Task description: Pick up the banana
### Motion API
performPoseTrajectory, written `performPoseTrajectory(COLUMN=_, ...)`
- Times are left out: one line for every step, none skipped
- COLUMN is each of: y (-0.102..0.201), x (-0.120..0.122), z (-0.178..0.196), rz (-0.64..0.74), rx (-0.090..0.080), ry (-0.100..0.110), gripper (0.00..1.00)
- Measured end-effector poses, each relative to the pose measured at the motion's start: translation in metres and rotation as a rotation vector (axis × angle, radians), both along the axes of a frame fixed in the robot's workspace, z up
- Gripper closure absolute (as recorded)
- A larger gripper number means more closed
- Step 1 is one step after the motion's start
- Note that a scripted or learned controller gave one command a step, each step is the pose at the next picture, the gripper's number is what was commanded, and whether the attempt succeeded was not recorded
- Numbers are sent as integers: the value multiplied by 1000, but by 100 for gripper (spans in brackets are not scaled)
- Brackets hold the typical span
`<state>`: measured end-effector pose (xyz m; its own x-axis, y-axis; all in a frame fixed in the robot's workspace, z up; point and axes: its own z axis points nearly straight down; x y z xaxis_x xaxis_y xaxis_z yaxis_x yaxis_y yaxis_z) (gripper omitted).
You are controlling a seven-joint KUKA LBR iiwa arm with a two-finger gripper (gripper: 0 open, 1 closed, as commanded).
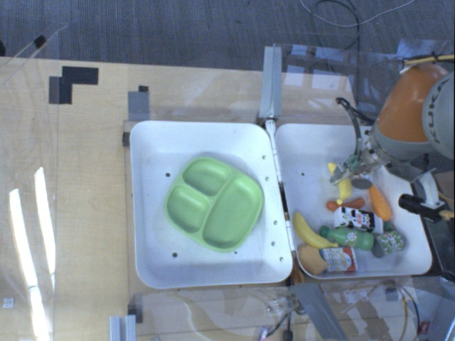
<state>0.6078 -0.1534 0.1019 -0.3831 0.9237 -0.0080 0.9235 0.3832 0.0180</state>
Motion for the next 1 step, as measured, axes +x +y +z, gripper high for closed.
performPoseTrajectory(y=12, x=63, z=88, rz=-13, rx=-2, ry=9, gripper=100)
